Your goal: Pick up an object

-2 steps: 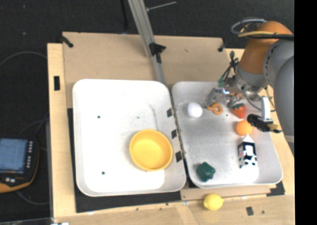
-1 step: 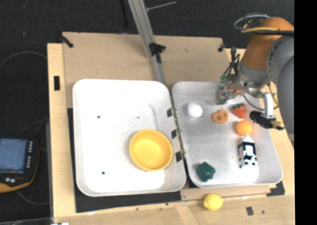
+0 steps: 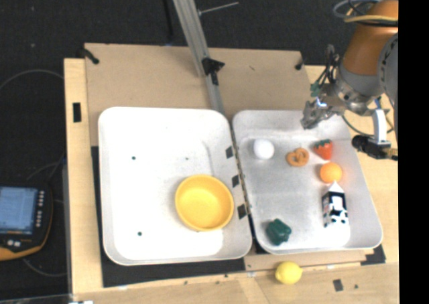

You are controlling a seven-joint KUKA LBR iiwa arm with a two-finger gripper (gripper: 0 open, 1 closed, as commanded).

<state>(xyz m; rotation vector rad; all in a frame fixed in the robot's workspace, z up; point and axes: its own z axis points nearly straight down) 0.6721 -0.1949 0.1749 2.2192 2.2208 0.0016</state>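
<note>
The right bin (image 3: 268,128) holds a white ball (image 3: 263,149), a small brown ring-shaped pastry (image 3: 297,157), a red strawberry-like piece (image 3: 324,149), an orange (image 3: 330,173), a black-and-white milk carton (image 3: 334,208) and a dark green block (image 3: 278,230). The left bin (image 3: 134,135) holds a yellow bowl (image 3: 204,201). My gripper (image 3: 312,116) hangs over the far edge of the right bin, above and behind the pastry and the strawberry piece. Nothing shows between its fingers.
A yellow lemon (image 3: 288,272) lies on the bench in front of the right bin. A slanted metal pole (image 3: 194,35) rises behind the bins. A handheld pendant (image 3: 20,219) sits at the far left, off the bench.
</note>
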